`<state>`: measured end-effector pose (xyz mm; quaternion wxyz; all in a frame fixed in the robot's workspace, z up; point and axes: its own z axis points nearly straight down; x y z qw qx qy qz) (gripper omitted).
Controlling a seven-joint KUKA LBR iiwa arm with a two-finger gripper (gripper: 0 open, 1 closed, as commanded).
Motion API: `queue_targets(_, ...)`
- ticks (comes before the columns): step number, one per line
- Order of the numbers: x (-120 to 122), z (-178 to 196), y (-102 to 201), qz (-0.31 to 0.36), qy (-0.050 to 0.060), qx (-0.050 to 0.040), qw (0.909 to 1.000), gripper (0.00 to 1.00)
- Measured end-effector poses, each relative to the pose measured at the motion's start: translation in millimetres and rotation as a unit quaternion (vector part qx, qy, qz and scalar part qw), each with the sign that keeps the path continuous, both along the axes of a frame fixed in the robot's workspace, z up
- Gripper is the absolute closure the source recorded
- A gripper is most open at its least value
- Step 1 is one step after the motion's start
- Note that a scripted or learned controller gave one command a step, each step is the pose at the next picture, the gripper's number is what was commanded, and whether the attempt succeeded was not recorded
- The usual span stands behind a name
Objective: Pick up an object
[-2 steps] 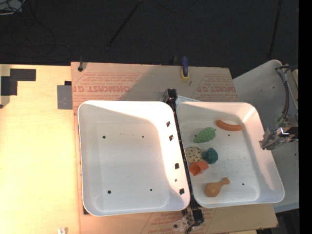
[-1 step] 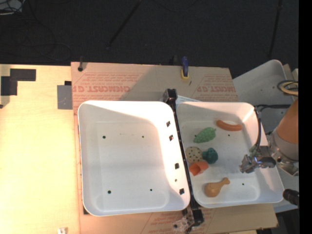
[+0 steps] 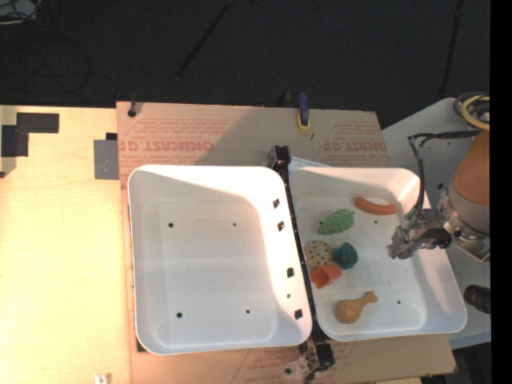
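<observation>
over the right bin: claw low, nothing lifted yet

in the right bin (image 3: pixel 436 314), along its right-hand side, hangs the claw (image 3: pixel 402 246), reached in from the orange-banded arm (image 3: pixel 472 190) and poised low above bare white floor. too small and dark to read the claw itself: cannot tell whether released or clenched. nothing visible in its grip.

just to the claw's left, the nearest candidates: a teal lump (image 3: pixel 346 255) and, touching it on the far side, a pale dotted disc (image 3: pixel 318 253). up and left of the claw, a green knobbly piece (image 3: pixel 337 222); above that, closer to the claw's own line, an orange sausage shape (image 3: pixel 375 206) near the bin's back wall. down and left, a red-orange block (image 3: pixel 326 276), and lower again a tan drumstick shape (image 3: pixel 354 308). all six lying flat on the bin floor, apart from the claw.

well off to the claw's left, past the black divider, the left bin (image 3: pixel 152 326).

by the look of it, early days: approach made, no object picked, grasp and lift both left to do.
</observation>
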<state>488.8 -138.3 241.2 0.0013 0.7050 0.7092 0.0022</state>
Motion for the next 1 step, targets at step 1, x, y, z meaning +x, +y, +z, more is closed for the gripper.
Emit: queue_targets(1,24.2,36.8,84.7,0.002,0.002,0.0010,1.0000,1.00)
